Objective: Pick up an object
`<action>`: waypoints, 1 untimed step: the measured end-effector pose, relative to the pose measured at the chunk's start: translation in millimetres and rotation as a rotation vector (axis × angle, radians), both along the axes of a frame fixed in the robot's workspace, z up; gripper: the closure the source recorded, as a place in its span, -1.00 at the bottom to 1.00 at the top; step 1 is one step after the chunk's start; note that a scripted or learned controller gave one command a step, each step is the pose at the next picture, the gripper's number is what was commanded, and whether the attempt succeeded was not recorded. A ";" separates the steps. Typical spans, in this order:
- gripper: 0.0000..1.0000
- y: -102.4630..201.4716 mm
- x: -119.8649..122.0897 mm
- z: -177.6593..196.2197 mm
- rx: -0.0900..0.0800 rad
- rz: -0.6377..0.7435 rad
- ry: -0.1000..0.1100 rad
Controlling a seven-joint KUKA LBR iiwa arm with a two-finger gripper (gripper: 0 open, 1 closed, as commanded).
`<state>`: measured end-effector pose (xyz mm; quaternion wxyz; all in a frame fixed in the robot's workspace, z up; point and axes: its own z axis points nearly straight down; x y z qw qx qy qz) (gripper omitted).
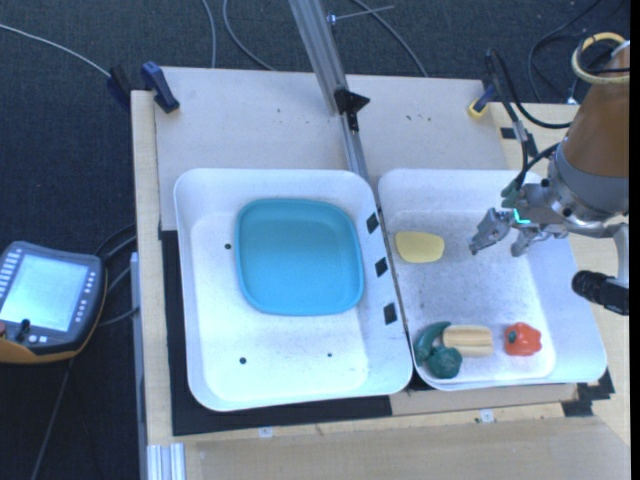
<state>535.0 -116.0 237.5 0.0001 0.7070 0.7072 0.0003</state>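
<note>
Camera view over the table: the end effector (503,230) hangs in the right bin (560,298), fingers spread, holding nothing, near a yellow object (419,247). A descent here likely lands on bare floor, closing between it and the red pepper (521,339).

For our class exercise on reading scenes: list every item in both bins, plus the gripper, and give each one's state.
Blue plate: flat in left bin.
Yellow piece: lying in right bin, apart from the rest.
Green vegetable: touching tan block.
Tan block: lying flat.
Red pepper: lying alone.
Gripper: above right bin, holding nothing.
</note>
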 end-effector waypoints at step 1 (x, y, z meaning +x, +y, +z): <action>-1.00 0.0 0.0 0.0 0.000 0.000 0.000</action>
